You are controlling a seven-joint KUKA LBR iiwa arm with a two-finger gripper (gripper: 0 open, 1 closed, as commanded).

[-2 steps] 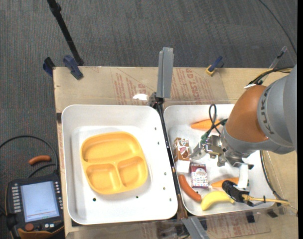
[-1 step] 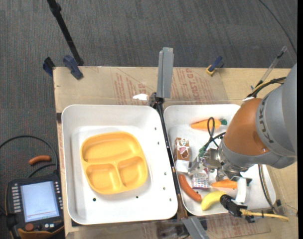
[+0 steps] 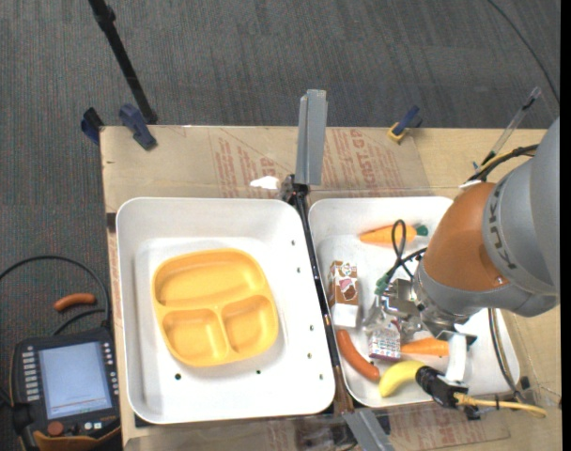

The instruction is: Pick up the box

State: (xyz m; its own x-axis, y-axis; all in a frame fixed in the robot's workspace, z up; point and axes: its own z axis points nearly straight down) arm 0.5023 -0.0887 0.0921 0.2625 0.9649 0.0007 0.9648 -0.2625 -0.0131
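Seen from the fixed overhead camera, a grey KUKA arm [image 3: 511, 242] with an orange band is reached in from the right over the right-hand bin [image 3: 342, 216], its gripper [image 3: 391, 313] lowered among a clutter of toy food. Whether the claw is released, clenched or grasping anything cannot be told, as the wrist and its cables hide that part.

The box [image 3: 344, 284], a small brown-and-white carton, is found lying flat against the left wall of the right bin, just left of the gripper and apparently apart from it. Its long axis is run roughly up and down the picture, parallel to the bin wall, with one short end pointed toward the far rim and the other toward a sausage [image 3: 357, 356] lying near it. Being pressed so close to the wall, it is judged likely to leave little room for a finger on that side.

A second small printed packet [image 3: 384, 343] is seen directly beneath the gripper, beside an orange carrot [image 3: 424, 349] and a banana [image 3: 405, 379] at the near rim; another carrot [image 3: 391, 234] is placed toward the far side. The objects appear scattered as a picking test.

In the left bin [image 3: 135, 224] a yellow divided tray [image 3: 215, 304] is laid flat, well apart from the action.
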